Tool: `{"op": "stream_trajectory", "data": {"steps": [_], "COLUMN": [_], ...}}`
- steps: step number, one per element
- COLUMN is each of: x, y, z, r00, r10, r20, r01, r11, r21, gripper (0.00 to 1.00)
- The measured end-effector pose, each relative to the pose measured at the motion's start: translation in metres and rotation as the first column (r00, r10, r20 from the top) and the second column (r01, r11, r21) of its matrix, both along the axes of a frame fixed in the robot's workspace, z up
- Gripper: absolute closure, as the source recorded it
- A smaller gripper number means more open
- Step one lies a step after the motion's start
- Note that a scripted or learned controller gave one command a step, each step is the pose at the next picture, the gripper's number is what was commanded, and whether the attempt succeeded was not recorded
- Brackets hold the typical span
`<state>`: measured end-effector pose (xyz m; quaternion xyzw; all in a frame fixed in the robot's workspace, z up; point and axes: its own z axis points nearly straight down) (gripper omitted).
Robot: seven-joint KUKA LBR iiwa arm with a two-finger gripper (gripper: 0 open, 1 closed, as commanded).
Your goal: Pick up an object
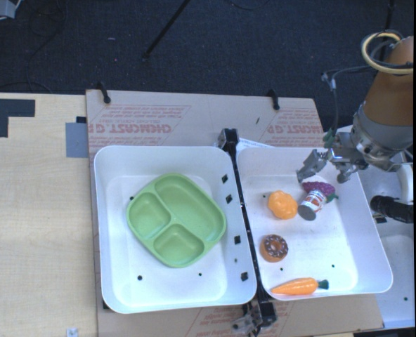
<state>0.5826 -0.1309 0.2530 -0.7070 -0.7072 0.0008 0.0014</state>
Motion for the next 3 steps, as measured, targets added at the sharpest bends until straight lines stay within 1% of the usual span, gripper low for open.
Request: {"op": "stream_trajectory", "data": {"steps": [1, 2, 3], "x": [0.003, 0.004, 0.009], "y": [-0.007, -0.004, -0.005], "z": [-0.06, -0.123, -0.134], "r00": [1.0, 1.0, 1.0], "r10": [-0.001, 0.0, 0.0], "r20": [-0.004, -0.002, 0.02], "r01": [0.001, 0.0, 0.001], "r11": [1.0, 1.0, 1.0], "r21": [0.0, 0.002, -0.004], "gripper": [0.0, 0.0, 0.0]}}
